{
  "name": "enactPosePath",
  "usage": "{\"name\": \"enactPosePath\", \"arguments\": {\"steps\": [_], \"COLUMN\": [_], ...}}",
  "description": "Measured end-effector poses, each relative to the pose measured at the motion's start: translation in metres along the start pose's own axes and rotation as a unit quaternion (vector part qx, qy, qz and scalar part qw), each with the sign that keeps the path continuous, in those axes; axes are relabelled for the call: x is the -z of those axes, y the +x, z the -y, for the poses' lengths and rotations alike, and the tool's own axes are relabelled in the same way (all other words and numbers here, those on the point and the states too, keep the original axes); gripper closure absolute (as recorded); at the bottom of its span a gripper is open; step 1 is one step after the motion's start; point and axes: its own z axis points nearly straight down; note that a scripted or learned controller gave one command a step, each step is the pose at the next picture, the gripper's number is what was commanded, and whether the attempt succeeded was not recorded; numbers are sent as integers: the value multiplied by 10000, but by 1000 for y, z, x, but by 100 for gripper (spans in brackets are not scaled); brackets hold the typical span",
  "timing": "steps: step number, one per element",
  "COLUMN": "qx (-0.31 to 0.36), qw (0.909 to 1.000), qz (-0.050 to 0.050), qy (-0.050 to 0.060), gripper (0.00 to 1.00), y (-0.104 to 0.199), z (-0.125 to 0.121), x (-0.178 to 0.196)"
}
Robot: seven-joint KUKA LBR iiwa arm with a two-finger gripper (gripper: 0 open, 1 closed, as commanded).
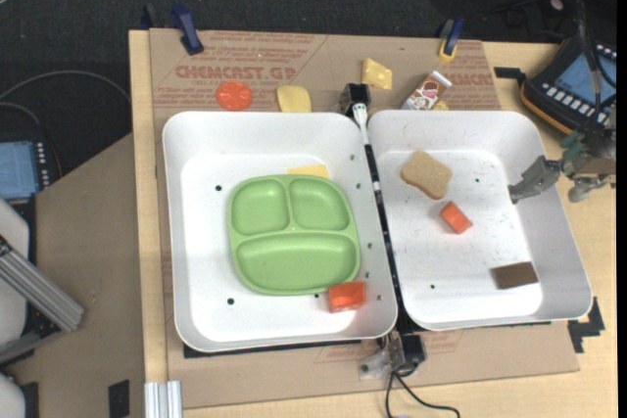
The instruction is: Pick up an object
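The left bin [186,210] holds a green divided plate [292,234] and orange block [347,296]; the right bin [558,240] holds tan bread [426,173], a brown block [513,275], a small orange block [456,217], and the gripper [534,179], empty at mid-right.

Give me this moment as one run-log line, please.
gripper: right bin's right rim, nothing held | right bin: bread slice, orange block, brown block | pick: pending
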Motion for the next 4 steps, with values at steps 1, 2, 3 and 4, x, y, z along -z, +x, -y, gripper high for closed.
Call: {"name": "enactPosePath", "arguments": {"steps": [1,2,3,4], "qx": [37,-21,7,-8], "qw": [10000,10000,10000,10000], "qz": [-24,-10,0,8], "qy": [39,54,7,-16], "gripper": [0,0,0,100], "y": [61,30,41,39], "z": [-72,-30,-61,-61], "x": [-92,-154,-201,-187]}}
